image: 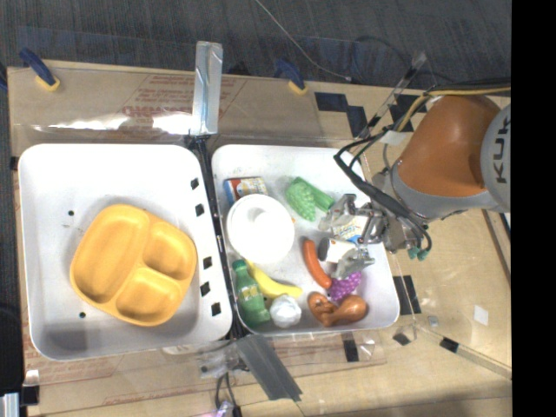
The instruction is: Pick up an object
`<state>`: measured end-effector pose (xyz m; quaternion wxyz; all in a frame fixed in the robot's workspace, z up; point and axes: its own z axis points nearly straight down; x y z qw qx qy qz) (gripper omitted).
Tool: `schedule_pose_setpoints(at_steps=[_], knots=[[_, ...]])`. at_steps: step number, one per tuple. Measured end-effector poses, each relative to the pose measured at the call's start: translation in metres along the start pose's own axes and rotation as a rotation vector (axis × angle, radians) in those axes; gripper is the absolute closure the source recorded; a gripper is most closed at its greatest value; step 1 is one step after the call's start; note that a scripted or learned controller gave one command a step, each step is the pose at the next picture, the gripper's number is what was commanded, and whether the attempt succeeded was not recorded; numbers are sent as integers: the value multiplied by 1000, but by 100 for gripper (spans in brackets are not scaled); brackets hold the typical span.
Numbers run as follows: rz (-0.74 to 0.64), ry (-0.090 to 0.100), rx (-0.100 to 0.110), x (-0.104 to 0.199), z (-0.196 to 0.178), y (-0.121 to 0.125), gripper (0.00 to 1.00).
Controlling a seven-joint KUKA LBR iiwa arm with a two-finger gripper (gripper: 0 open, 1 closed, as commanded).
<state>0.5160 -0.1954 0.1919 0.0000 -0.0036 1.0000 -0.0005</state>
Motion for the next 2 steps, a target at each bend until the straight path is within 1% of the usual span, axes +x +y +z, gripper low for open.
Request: schedule_pose_setpoints(at_steps=[1,2], knots=[[-15,-3,0,13,99,11,0],[-24,-7,1,10,88,14,100]])
